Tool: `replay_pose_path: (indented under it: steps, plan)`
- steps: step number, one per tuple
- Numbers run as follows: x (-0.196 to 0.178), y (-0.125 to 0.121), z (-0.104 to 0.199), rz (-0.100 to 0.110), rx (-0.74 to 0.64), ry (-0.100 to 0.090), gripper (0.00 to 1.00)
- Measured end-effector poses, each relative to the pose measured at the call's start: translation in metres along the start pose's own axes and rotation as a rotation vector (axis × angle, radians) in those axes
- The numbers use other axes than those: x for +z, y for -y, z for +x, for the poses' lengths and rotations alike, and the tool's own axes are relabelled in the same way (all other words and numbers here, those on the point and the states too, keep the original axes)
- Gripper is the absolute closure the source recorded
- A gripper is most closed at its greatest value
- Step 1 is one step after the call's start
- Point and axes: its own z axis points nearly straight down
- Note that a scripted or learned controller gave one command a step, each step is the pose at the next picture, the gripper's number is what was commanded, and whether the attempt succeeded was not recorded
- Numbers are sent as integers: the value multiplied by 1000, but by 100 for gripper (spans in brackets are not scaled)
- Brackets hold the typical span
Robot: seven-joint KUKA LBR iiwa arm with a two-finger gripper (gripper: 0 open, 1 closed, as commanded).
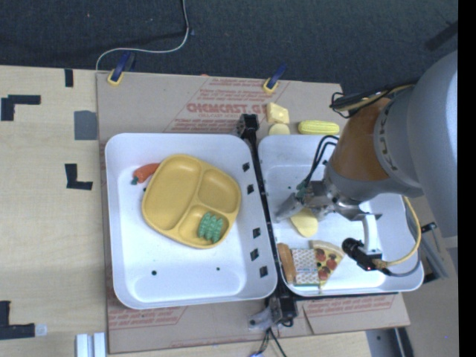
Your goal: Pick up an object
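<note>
Gripper (297, 205) down in the right bin (286, 162), right at a pale yellow piece (304, 224) (can't tell whether fingers are wide, narrow or clamped on anything). Pizza slice (327, 259) and a patterned card (303, 265) near the front wall. Left bin (126, 222) with a yellow divided plate (186, 192), green thing (211, 227) in one compartment, carrot (145, 172) just beside the plate. Corn cob (317, 127) and cheese wedge (277, 113) behind the bins on cardboard.
</note>
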Motion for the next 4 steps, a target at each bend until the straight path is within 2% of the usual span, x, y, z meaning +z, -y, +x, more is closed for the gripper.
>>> replay_pose_path:
  steps: [1,2,3,4]
  plan:
    - [-45,14,-32,-3,4,2,0]
    - [4,-21,-12,-1,1,1,0]
    - [1,-2,-9,-6,2,4,0]
    - [-9,-2,-8,-4,2,3,100]
